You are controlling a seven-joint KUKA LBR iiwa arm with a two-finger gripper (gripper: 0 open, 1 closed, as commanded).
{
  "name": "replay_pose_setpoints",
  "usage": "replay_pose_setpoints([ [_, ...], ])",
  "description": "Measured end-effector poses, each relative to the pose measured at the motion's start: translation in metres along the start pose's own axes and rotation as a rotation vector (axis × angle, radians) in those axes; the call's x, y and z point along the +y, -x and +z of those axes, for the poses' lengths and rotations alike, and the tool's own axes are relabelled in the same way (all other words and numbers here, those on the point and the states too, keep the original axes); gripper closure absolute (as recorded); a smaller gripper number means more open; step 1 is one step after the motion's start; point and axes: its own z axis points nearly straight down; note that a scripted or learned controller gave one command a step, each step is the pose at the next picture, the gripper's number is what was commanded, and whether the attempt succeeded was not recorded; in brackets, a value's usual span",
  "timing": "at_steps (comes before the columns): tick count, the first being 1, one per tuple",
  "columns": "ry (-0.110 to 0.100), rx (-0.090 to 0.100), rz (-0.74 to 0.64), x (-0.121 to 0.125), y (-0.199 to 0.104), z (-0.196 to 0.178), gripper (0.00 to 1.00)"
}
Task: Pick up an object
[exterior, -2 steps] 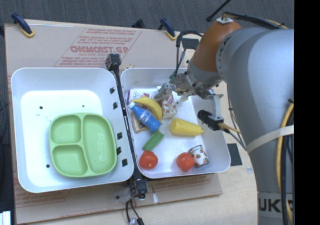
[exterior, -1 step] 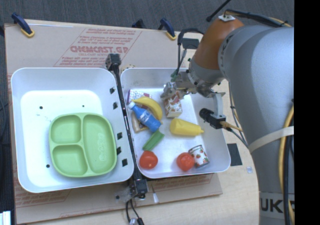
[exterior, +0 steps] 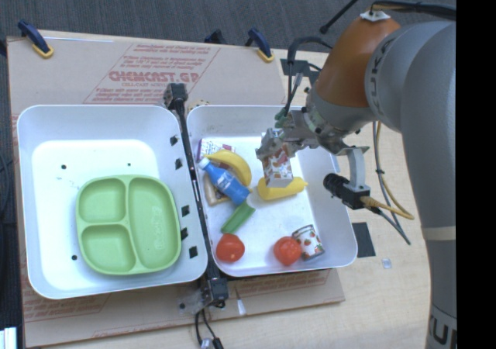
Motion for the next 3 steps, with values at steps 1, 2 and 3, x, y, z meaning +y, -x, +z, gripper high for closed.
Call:
replay_pose_setpoints([
  [1,-0.002,0.0,-0.003,0.0,0.0,-0.009,1.0],
  [2,0.002,0.001,0.0,0.071,-0.07,-0.02,1.0],
  [3,0.002,-0.001,-0.005,0.071,-0.069,-0.03,1.0],
])
